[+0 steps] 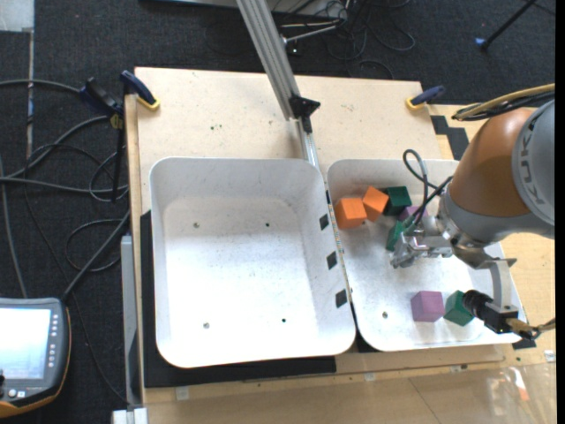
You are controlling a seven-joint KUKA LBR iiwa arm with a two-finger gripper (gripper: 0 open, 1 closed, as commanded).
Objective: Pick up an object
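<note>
Gripper (404, 247) low in right bin (371, 325), beside orange cubes (351, 210); fingers' spread unreadable, possibly touching a green block (399, 234).

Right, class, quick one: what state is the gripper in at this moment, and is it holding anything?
Gripper: low in the right bin, beside the dark green block; whether it is open, shut or holding anything cannot be told.

Right bin (375, 329) holds every block: three blocks (373, 204) by its rear wall, two blocks (441, 307) near its front.
</note>
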